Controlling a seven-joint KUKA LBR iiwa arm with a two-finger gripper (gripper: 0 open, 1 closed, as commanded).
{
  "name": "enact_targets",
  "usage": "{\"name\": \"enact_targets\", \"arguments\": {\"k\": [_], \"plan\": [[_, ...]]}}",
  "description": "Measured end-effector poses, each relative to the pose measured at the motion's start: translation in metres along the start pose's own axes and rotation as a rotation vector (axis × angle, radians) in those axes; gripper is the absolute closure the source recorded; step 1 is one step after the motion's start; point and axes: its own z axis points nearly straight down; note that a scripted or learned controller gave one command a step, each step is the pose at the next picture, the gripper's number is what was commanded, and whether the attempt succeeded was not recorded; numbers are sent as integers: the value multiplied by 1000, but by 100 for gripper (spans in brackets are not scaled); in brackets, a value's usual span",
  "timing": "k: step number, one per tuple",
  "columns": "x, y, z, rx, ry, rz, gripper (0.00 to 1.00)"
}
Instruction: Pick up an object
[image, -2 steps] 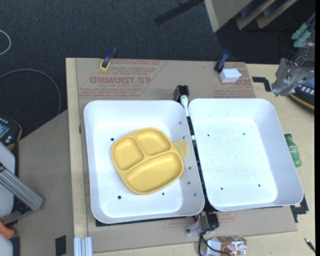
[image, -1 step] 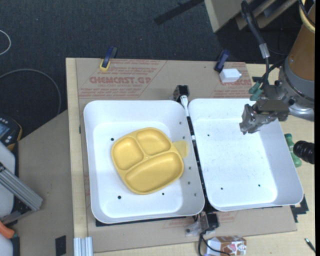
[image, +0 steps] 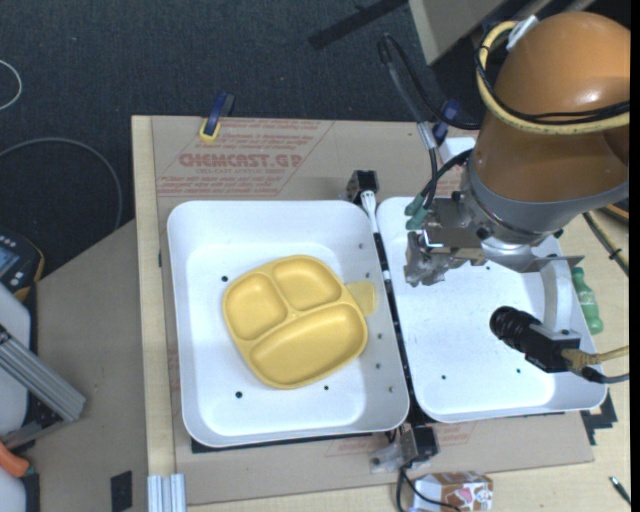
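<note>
While the task asks only that some object be lifted, nothing here suggests that this is done: the yellow divided plate (image: 295, 320) lies flat on the floor of the left bin (image: 200, 400), right way up with its three compartments showing, and it looks untouched. The gripper (image: 425, 268) hangs over the left part of the right bin (image: 460, 385), close to the rims where the two bins meet, so the plate is just across that divide from it and not under it. The slant of the view and the bulk of the wrist above leave it unclear how far the gripper is open, and I cannot tell whether it has hold of anything. The other candidate is a slim green object (image: 586, 306) at the far right edge of the right bin, well apart from the gripper. The bin floor below the gripper looks bare white, so a descent from here would probably close on nothing. As I judge it, the whole pick is left to do: choose a target, move over it, lower, close and lift.
</note>
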Motion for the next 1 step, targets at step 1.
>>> {"name": "enact_targets", "arguments": {"k": [1], "plan": [[-26, 1, -24, -13, -1, 11, 100]]}}
